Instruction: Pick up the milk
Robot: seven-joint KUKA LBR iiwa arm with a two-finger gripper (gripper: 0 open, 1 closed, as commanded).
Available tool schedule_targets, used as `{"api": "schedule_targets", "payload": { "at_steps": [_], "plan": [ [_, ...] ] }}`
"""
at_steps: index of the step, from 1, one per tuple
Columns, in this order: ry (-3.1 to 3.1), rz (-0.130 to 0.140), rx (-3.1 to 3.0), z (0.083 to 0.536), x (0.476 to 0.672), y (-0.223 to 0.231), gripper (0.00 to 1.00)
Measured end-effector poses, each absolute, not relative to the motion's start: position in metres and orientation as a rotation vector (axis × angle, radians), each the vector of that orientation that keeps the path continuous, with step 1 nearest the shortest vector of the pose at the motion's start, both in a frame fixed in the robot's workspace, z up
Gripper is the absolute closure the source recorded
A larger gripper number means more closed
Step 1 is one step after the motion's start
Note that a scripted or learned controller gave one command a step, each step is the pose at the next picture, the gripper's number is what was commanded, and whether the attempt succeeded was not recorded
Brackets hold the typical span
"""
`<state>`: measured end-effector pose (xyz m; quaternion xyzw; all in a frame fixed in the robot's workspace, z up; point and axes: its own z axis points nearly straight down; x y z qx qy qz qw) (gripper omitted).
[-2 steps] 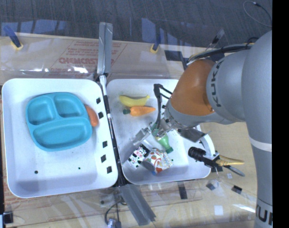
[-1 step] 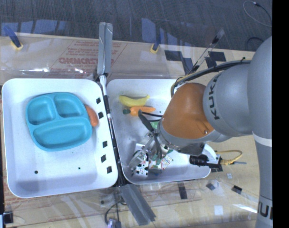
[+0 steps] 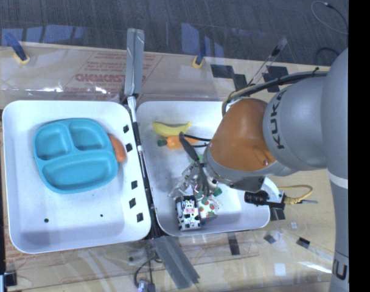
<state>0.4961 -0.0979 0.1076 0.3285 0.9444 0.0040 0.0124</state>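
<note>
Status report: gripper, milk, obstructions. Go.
Gripper low in right bin, directly above milk carton. Grasp unconfirmed. Banana and carrot sit farther back, clear of carton.

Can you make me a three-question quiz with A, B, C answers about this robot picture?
1. Where is the milk carton?
A. Right bin, near front edge
B. Left bin
C. On the floor

2. What colour is the divided plate?
A. Red
B. Blue
C. Green

3. How does the banana lie?
A. On the plate
B. In the right bin, near its back wall
C. Outside both bins

Answers: 1 A, the carton sits below the gripper in the right bin. 2 B, it is plainly blue. 3 B, it lies by an orange item near the back wall.
</note>
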Motion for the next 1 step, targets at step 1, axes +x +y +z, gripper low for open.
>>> {"api": "schedule_targets", "payload": {
  "at_steps": [1],
  "plan": [
    [3.002, 0.001, 0.922, 0.1923, 0.4851, -0.0263, 1.0]
  ]
}}
